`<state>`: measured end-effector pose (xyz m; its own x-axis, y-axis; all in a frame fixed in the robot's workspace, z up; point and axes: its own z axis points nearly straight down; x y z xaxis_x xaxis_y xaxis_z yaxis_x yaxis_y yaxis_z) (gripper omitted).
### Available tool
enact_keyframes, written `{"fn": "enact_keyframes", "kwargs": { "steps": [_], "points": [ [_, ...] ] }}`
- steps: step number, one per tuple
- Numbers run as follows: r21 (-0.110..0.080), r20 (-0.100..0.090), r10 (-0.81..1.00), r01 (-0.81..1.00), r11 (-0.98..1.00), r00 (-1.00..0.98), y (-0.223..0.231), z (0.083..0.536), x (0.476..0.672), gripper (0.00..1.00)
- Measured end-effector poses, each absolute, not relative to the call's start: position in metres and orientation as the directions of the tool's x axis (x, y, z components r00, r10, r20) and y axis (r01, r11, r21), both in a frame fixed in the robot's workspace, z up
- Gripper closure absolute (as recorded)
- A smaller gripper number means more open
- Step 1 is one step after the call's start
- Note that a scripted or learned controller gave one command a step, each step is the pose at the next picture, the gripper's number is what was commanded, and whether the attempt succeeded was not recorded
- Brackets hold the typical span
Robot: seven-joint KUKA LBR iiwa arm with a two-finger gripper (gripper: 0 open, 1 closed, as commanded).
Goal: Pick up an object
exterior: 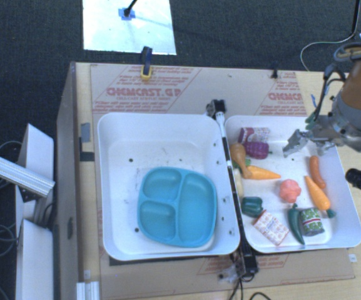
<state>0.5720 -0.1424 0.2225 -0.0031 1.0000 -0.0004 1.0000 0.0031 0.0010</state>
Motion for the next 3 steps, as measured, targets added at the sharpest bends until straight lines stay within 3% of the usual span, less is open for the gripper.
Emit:
{"fn": "enact_keyframes", "kwargs": {
  "steps": [1,2,3],
  "points": [
    [-0.001,0.0,1.0,1.0,0.001,-0.001,-0.15,0.123,0.524,0.0],
    [0.001,0.0,1.0,1.0,0.001,-0.001,-0.176,0.084,0.502,0.0],
    [0.002,0.0,1.0,1.0,0.004,-0.004,-0.142,0.085,0.548,0.0]
  ]
}}
